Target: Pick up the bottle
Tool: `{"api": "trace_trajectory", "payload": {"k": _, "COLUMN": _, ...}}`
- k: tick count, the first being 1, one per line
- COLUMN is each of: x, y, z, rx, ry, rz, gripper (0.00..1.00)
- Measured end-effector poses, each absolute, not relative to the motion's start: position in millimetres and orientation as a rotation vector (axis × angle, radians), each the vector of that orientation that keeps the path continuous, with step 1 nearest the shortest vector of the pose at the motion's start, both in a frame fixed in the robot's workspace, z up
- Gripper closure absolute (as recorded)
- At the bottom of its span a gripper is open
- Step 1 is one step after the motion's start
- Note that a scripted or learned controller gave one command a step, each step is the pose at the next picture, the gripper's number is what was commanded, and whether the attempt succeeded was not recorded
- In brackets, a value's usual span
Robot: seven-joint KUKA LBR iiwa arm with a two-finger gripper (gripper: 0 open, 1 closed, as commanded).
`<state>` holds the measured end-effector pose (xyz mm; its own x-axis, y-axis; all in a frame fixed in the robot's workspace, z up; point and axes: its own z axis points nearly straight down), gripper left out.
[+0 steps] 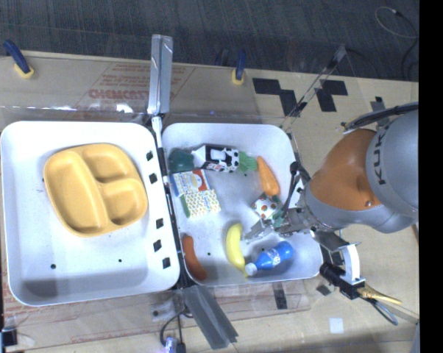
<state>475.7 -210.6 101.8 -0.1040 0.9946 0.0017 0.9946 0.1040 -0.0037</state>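
A small blue plastic bottle with a white label and white cap (270,259) is seen lying on its side in the lower centre-right of the frame, tilted slightly, its cap end turned toward the lower left.

Dark floor (207,13) beyond cardboard-topped bench (295,87)

I see my arm (369,179) reaching in from the right, orange band uppermost. Its gripper (269,226) sits low at the near right, pointing left.

Cardboard-covered bench (74,76) under two white bins (15,197) side by side.
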Motion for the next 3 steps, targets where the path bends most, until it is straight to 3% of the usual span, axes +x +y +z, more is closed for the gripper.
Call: {"api": "trace_trajectory", "payload": {"k": 3, "x": 476.6, "y": -210.6, "z": 92.1, "rx": -1.813, "ry": -2.564, "rz": 0.0, "gripper": 0.0}}
